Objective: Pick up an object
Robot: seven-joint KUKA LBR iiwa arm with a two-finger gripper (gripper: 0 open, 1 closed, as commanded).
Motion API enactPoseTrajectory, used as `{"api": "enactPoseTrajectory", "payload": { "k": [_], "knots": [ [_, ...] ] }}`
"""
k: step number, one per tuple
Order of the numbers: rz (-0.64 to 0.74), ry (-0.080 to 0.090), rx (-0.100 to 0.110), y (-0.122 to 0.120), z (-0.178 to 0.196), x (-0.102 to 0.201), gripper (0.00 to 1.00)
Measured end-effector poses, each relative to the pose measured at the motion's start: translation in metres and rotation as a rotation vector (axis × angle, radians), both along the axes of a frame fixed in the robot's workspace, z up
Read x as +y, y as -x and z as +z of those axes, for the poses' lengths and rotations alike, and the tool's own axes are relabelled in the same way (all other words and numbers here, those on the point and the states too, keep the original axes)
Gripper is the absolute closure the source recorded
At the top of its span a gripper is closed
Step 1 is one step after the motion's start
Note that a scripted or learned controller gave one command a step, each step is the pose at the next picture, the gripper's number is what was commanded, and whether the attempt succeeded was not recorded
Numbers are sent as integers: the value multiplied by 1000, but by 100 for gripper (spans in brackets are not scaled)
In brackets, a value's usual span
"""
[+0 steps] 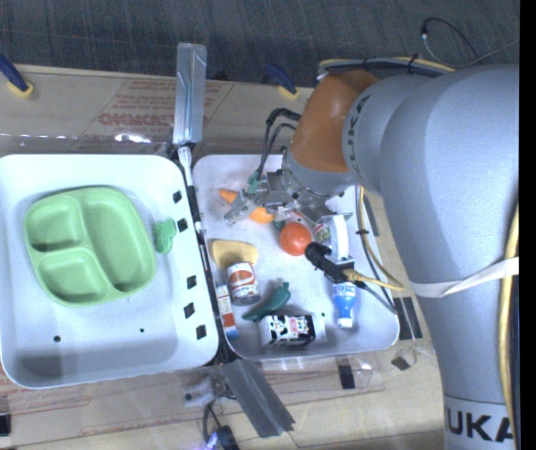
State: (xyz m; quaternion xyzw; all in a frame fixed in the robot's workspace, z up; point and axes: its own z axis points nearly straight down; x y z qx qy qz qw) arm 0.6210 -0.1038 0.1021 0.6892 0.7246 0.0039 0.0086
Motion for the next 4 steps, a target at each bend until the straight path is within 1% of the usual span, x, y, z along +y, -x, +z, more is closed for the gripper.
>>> {"api": "enactPoseTrajectory", "payload": {
  "k": [1,2,3,4],
  "knots": [
    [4,3,0,0,11,-1,100],
    [4,3,0,0,11,-1,0],
    [91,-5,17,-9,-10,6,0],
    [95,-3,17,-9,0,6,100]
  ]
}}
